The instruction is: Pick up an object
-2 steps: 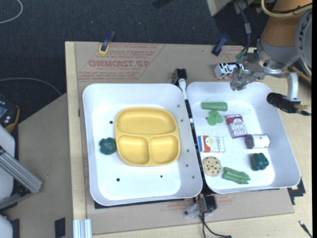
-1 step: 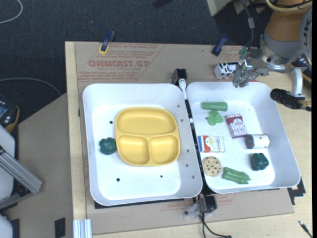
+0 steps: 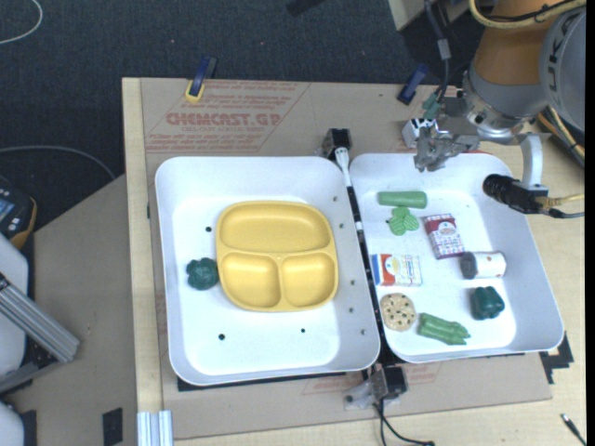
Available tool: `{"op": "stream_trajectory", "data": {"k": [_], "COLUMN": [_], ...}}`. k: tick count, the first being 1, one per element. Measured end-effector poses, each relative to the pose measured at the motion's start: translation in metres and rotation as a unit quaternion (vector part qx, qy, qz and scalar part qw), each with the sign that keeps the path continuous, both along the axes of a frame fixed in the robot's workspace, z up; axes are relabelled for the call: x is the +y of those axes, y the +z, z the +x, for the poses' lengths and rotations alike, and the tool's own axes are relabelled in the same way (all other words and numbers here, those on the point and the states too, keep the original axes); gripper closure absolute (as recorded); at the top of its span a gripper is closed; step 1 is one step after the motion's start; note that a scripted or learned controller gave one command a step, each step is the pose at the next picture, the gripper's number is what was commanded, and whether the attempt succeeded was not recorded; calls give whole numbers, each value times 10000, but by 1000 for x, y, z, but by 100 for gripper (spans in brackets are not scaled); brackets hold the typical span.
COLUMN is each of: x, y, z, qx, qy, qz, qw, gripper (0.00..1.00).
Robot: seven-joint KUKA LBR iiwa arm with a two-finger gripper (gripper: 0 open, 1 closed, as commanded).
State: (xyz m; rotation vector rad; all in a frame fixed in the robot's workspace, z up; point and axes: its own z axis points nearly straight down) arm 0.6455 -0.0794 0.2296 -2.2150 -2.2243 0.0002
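My gripper (image 3: 429, 156) hangs over the far rim of the right bin (image 3: 539, 277), pointing down, with nothing seen in it. Just in front of it, inside that bin, lie a long green pickle-like piece (image 3: 402, 198) and a small leafy green piece (image 3: 403, 220). Further toward the front are a red packet (image 3: 442, 235), a white and red carton (image 3: 397, 269), a white cylinder with a dark end (image 3: 483, 265), a dark green pepper (image 3: 485, 302), a cookie (image 3: 398, 311) and a green pea pod (image 3: 442, 329).
The left bin (image 3: 177, 212) holds a yellow divided plate (image 3: 276, 254) and a small dark green broccoli-like piece (image 3: 202, 273) at its left. A black fitting (image 3: 507, 191) juts over the right bin's far right side. Clamps sit along the seam between the bins.
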Motion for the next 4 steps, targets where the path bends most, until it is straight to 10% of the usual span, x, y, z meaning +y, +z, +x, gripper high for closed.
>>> {"op": "stream_trajectory", "data": {"k": [2,4], "x": [61,67], "y": [-9,-5], "z": [-39,-21], "qx": [7,-27], "qy": [-12,-14], "qz": [-4,-9], "qw": [10000,10000], "gripper": [100,100]}}
